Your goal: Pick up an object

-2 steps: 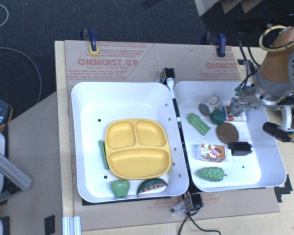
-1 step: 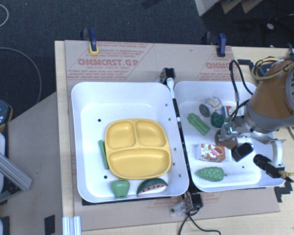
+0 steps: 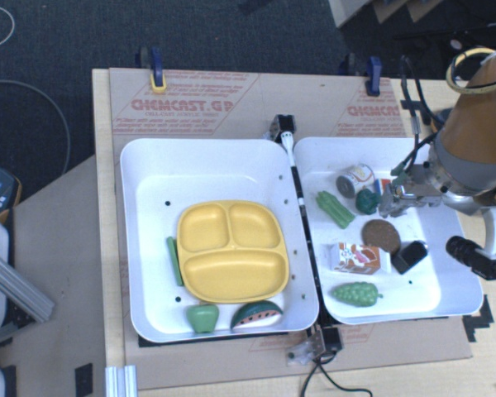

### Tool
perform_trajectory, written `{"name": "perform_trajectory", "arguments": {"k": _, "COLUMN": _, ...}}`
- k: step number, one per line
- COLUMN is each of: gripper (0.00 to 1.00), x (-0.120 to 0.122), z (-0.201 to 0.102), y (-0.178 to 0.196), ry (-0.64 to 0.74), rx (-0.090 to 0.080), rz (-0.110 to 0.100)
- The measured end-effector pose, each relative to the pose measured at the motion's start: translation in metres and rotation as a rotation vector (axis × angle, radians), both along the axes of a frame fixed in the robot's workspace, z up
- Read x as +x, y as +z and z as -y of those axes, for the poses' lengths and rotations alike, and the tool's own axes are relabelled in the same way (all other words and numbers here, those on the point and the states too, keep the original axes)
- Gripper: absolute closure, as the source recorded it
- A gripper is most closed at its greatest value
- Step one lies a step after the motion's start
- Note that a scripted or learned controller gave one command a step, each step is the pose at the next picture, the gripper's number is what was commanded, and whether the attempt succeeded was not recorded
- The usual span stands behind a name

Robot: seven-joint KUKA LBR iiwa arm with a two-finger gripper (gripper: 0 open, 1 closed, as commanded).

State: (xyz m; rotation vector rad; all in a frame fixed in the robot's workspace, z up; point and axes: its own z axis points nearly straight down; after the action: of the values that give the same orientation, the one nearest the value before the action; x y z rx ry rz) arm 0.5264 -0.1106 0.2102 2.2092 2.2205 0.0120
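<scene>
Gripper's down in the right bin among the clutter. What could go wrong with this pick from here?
1. The gripper sits close to the teal piece, the can and the brown disc; it may nudge neighbours or close on two things.
2. The can lies on its side and could roll off if touched.
3. The black block leans against the disc, so lifting the disc may drag it along.

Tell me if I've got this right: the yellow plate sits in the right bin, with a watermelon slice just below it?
Not quite. The camera view shows the yellow plate in the left bin, not the right one. The rest holds: the watermelon slice lies just below it, near the bin's front edge.
</scene>
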Motion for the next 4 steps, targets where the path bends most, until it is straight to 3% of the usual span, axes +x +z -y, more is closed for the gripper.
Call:
{"name": "perform_trajectory", "arguments": {"k": 1, "gripper": 1.00, "x": -0.040, "z": -0.012, "y": 0.159, "ry": -0.002, "rx": -0.001, "rz": 0.006}}
{"name": "perform_trajectory", "arguments": {"k": 2, "gripper": 1.00, "x": -0.047, "z": 0.054, "y": 0.335, "ry": -0.010, "rx": -0.008, "rz": 0.010}}
{"name": "perform_trajectory", "arguments": {"k": 3, "gripper": 1.00, "x": -0.048, "z": 0.099, "y": 0.223, "ry": -0.010, "rx": 0.003, "rz": -0.020}}
{"name": "perform_trajectory", "arguments": {"k": 4, "gripper": 1.00, "x": -0.043, "z": 0.114, "y": 0.155, "ry": -0.007, "rx": 0.003, "rz": -0.017}}
